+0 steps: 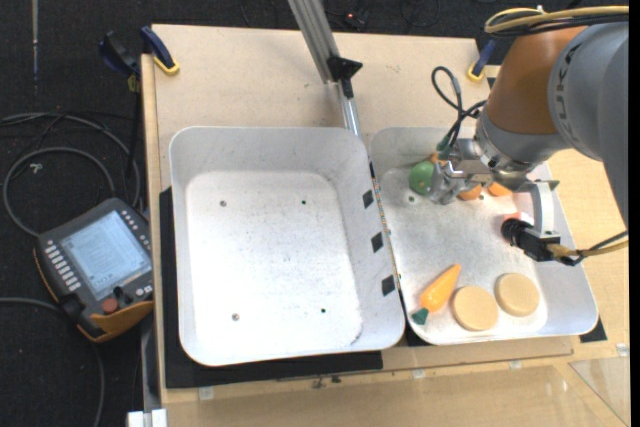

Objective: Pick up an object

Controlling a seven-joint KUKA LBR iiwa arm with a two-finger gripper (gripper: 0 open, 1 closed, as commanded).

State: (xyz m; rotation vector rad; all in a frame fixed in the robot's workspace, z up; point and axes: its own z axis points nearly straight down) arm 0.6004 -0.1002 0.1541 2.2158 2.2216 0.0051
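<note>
My gripper [447, 183] hangs low over the far left part of the right bin [575, 315]. A small green round object [422, 177] lies just to its left, touching or nearly touching it. An orange piece [470, 192] peeks out right beside the gripper, partly hidden by it. A toy carrot [439, 288] lies near the bin's front, with two tan round discs [476, 308] [518, 295] to its right. A bit of red [514, 205] shows by the white bracket on the right.
The left bin [190, 155] sits beside the right one, their rims meeting in the middle. A metal pole [305, 5] slants down to the bins' far edge. A black cable fitting [520, 235] hangs over the right bin. A teach pendant [95, 260] lies on the floor at left.
</note>
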